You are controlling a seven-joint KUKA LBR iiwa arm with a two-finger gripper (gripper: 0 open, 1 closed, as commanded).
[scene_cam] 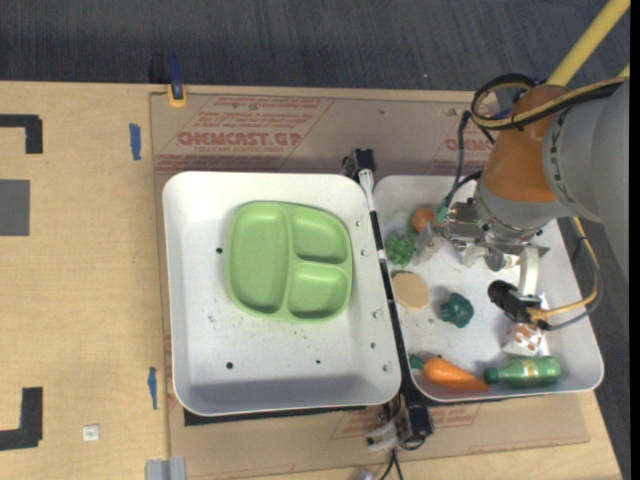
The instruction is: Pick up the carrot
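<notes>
**Carrot at near-left corner of right bin; gripper up-bin, holding nothing visible**

Carrot: lies flat in the right bin, near-left corner, by the front wall. Long axis roughly parallel to that wall; leafy end toward the divider, tip toward the green bottle, nearly touching it.

Gripper: over the far half of the same bin. The carrot lies toward the camera and slightly left of it, well apart. No object is seen between the fingers; how far they are spread cannot be told from this angle.

Right bin, other contents: a beige disc, a dark green lump, a green leafy piece, a small orange item and a red-and-white wrapper.

Left bin: one green divided plate, compartments bare.

Judgement: the bottle crowds the carrot's tip, and the front wall leaves little room for a finger on that side.
</notes>
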